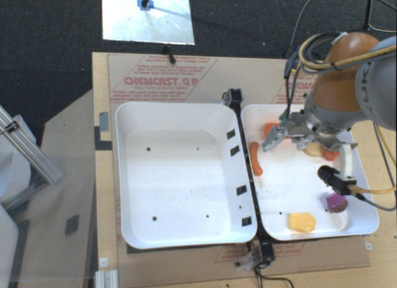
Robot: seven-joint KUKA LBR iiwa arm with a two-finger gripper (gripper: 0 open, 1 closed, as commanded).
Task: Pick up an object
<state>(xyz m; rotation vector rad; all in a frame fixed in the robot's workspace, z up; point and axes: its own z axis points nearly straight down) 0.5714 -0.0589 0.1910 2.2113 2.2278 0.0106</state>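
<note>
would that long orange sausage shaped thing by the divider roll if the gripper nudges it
Probably: the long orange sausage-shaped piece looks rounded, so a sideways nudge may roll it. It lies along the right white bin's left wall, which should stop it. It looks small and light.

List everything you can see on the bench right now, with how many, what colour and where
Bins: two, white, side by side on the bench.
Sausage-shaped object: one, orange, right bin by the divider.
Yellow ridged object: one, right bin, near edge.
Purple object: one, right bin, near right corner.
Orange piece: one, right bin, far side, partly behind the gripper.
Pale object: one, tan, under the wrist, partly hidden.
Board: one, brown with red lettering, under the bins.
Arm: one, grey with orange band, from the right.
Gripper: one, over the right bin.
</note>
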